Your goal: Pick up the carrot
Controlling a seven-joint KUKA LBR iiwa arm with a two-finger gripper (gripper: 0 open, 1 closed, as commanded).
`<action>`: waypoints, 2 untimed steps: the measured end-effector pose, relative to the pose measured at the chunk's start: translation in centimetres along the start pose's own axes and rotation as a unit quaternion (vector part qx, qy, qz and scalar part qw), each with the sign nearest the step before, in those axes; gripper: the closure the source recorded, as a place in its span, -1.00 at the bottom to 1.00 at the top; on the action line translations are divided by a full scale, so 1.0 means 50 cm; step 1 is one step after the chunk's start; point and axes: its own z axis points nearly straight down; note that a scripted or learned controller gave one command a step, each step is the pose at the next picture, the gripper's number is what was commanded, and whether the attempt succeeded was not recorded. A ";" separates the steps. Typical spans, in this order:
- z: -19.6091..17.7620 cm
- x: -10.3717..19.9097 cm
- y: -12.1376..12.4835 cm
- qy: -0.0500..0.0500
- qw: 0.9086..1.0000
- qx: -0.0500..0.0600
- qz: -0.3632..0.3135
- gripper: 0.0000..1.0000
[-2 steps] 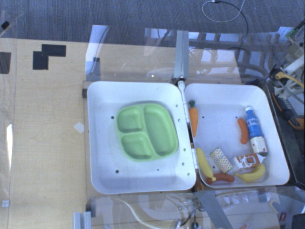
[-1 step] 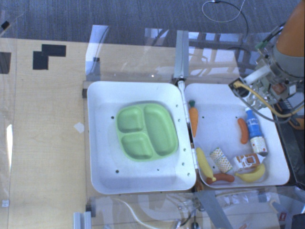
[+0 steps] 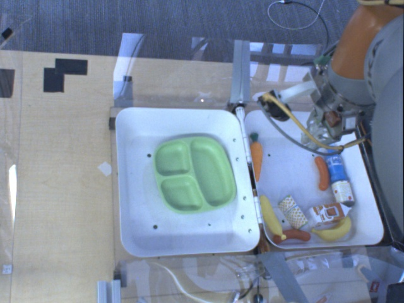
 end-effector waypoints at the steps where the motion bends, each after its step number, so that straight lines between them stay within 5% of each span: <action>1: 0.001 0.060 -0.075 0.000 1.000 0.000 -0.008 1.00; 2: -0.142 0.065 -0.115 0.001 1.000 -0.001 -0.008 1.00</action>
